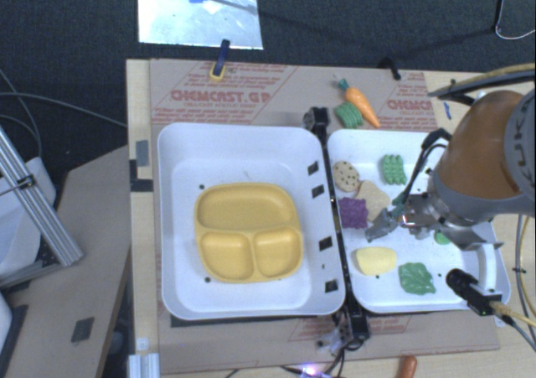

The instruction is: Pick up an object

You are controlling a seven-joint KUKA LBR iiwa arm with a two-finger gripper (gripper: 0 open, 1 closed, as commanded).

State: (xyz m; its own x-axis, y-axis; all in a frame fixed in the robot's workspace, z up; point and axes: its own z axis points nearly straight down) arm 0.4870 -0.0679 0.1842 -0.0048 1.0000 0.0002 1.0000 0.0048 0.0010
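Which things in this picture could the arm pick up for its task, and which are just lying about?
For the job: gripper; purple piece; cookie; yellow piece; green leafy piece; green ridged piece, all in the right bin.

Lying about: yellow divided tray in the left bin; toy carrot on the bench.

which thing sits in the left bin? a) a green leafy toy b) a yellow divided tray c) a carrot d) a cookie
b: the yellow divided tray lies in the left bin, while the cookie and the green leafy toy lie in the right bin, and the carrot rests on the board beyond the bins.
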